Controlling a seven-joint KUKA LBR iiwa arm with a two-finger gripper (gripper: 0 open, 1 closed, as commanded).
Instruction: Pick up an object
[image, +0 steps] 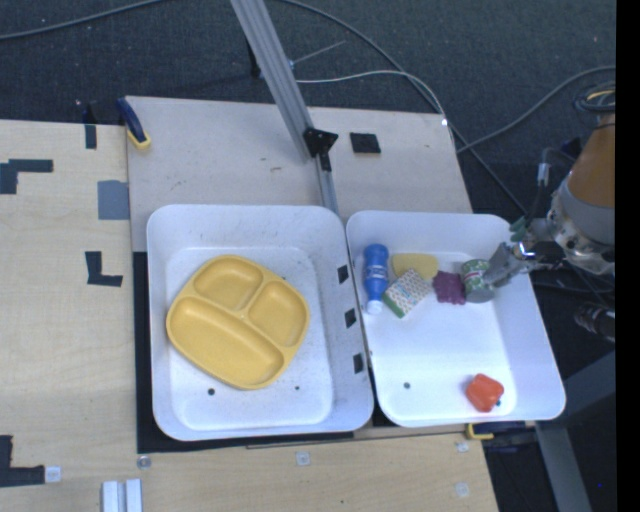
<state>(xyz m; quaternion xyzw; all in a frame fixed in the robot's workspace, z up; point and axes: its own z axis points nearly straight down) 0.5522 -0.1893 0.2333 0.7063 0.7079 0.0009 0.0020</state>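
Orange object (485, 391) near the right bin's (520, 330) front edge, nearest you.
Your gripper (497, 272) sits by the far right edge, against a green-grey thing (476, 276); I cannot tell its grip. Leftward: purple piece (449, 288), patterned block (406, 293), yellow item (415, 265), blue bottle (375, 275).

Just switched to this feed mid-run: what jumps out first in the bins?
The big yellow divided plate lying alone in the left bin draws the eye first. In the right bin, a blue bottle, a patterned box and a purple object cluster along the far side by the gripper, while an orange object sits apart near the front corner.
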